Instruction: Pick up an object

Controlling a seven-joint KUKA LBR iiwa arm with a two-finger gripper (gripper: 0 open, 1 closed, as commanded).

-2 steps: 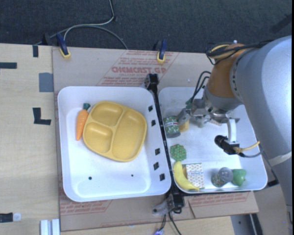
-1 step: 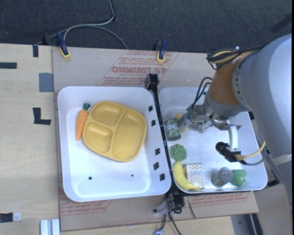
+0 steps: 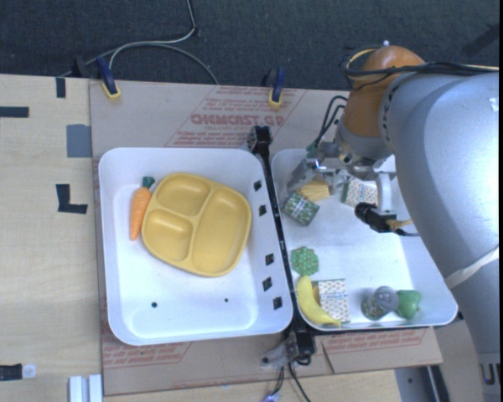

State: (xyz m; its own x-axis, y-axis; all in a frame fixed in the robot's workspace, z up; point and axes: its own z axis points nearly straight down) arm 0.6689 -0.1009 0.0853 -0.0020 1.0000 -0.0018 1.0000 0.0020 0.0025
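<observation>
Objects crowd the right bin [image 3: 419,266], where the tool [image 3: 325,167] hovers by a green-patterned box [image 3: 301,208], its opening indiscernible.

Carrot [image 3: 138,212]: orange with a green top; lies lengthwise near the left wall of the left bin [image 3: 117,249], just beside the yellow plate.
Yellow plate [image 3: 197,223]: three compartments, flat, tilted askew in the upper middle of the left bin.
Green-patterned block [image 3: 301,208]: tipped, near the upper left corner of the right bin [image 3: 419,266].
Green round piece [image 3: 304,260]: by the right bin's left wall.
Banana [image 3: 312,303]: yellow, curved, at the lower left corner, touching a patterned box [image 3: 334,298].
Grey jar [image 3: 379,302] and green pepper [image 3: 408,303]: side by side along the bottom edge.
</observation>
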